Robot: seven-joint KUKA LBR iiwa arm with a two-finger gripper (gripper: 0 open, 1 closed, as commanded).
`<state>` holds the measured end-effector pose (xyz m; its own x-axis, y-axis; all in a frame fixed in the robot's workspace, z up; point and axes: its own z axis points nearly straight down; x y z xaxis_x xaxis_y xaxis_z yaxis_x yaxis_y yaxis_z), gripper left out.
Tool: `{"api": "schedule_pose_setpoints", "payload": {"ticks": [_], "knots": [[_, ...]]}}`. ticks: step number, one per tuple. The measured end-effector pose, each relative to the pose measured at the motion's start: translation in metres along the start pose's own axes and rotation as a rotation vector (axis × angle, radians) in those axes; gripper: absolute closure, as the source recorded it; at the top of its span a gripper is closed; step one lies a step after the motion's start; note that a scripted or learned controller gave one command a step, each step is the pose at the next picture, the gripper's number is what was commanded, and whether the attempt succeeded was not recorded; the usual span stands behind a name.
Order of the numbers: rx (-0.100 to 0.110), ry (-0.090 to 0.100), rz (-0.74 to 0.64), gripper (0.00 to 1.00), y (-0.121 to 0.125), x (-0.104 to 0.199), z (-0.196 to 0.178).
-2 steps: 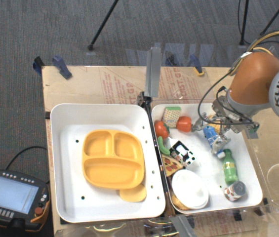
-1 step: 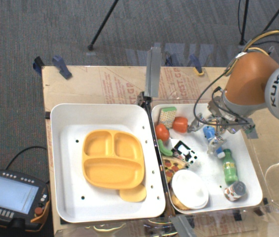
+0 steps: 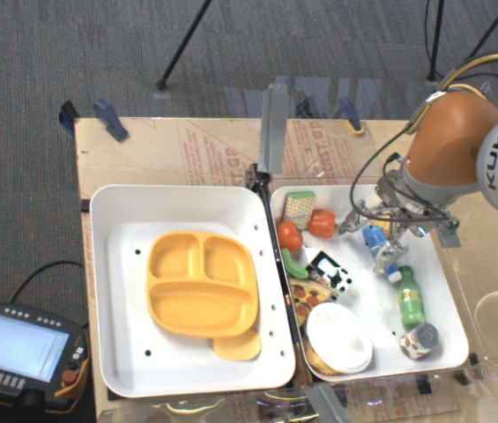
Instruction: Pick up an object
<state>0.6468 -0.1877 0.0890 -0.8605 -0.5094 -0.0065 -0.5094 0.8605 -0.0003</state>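
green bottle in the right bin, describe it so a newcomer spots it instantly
Start at the right white bin, the one crowded with small items beside the bin holding the yellow divided plate. Follow its right-hand wall toward the near corner: the green bottle lies there, just below the claw and just above a small can. It is the only long green, white-capped item on that side.

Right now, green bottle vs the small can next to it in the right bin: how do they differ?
The green bottle lies on its side, cap toward the hand; the small can shows its round top, so it looks upright or nearly so. The bottle is long, slim and green; the can is short, stubby, with a red and white label. The bottle lies nearer the hand; the can sits in the bin's front corner. Both rest along the right bin wall.
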Motion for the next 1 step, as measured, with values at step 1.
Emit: {"api": "schedule_pose_setpoints", "payload": {"ticks": [1], "knots": [[-0.001, 0.000, 0.006, 0.00, -0.0004, 0.0008, 0.0001]]}}
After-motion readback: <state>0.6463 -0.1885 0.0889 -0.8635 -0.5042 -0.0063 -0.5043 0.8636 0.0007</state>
